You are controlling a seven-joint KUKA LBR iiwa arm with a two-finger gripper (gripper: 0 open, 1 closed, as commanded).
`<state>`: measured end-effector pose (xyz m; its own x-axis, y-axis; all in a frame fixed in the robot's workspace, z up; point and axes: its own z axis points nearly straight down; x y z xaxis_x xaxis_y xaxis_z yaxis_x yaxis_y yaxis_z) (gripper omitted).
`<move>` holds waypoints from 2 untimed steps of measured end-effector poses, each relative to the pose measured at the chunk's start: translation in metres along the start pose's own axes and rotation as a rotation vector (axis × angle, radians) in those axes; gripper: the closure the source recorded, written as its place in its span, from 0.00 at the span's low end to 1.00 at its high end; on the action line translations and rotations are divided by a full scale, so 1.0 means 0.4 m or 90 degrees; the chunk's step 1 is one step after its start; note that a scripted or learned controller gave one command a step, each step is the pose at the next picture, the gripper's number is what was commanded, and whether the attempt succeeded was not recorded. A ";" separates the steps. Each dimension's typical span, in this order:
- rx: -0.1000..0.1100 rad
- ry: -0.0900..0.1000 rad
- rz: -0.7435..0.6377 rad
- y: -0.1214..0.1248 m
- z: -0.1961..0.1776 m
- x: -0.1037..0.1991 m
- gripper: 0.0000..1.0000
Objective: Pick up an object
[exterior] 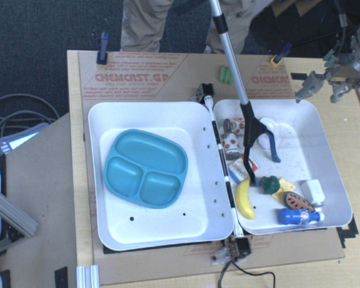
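1. My gripper (321, 87) sits at the right edge, above the right bin's (324, 131) far corner; fingers spread, nothing between them.
2. Right bin: banana (245, 199), blue bottle (299, 217), green toy (269, 185), white block (314, 191).
3. Left bin (108, 221): blue divided plate (145, 168).
4. A grabber pole (231, 59) reaches into the right bin.

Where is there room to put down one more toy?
The left bin has bare floor around the blue plate, widest near its front edge. The right bin is bare at its back right corner; its front is crowded with the banana, bottle and other toys.
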<state>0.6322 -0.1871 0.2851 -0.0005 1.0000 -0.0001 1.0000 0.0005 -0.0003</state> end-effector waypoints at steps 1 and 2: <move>0.001 0.001 0.000 0.085 0.309 0.135 0.00; 0.000 0.000 0.001 -0.126 0.501 0.196 0.00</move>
<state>0.5818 -0.1087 0.0846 0.0011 1.0000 -0.0007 1.0000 -0.0011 -0.0005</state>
